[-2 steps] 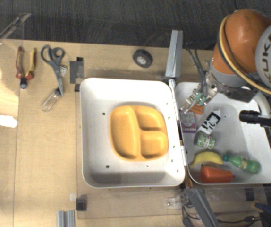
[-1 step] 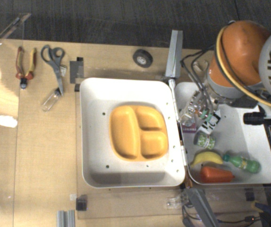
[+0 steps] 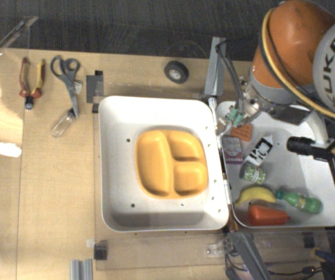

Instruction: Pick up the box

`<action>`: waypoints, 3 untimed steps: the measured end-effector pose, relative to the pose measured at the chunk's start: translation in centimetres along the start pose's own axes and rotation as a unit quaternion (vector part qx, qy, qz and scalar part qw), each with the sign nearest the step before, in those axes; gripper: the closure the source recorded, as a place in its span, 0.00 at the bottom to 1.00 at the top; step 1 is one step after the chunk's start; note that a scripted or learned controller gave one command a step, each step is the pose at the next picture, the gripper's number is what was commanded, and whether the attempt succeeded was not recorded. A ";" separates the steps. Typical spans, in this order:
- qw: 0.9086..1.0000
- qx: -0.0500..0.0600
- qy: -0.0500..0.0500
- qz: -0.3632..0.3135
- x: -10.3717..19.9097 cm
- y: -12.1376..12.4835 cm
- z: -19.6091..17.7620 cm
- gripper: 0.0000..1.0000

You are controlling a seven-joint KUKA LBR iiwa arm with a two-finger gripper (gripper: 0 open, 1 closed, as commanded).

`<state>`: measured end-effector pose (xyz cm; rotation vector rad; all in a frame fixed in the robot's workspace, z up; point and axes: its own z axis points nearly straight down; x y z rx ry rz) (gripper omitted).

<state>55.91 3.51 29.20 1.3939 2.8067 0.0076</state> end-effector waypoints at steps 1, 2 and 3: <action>0.976 0.000 0.001 -0.217 0.6 1.3 4.0 1.00; 0.997 0.000 0.000 -0.073 1.6 4.7 0.3 1.00; 1.000 0.001 0.000 0.012 -3.7 2.9 -5.6 1.00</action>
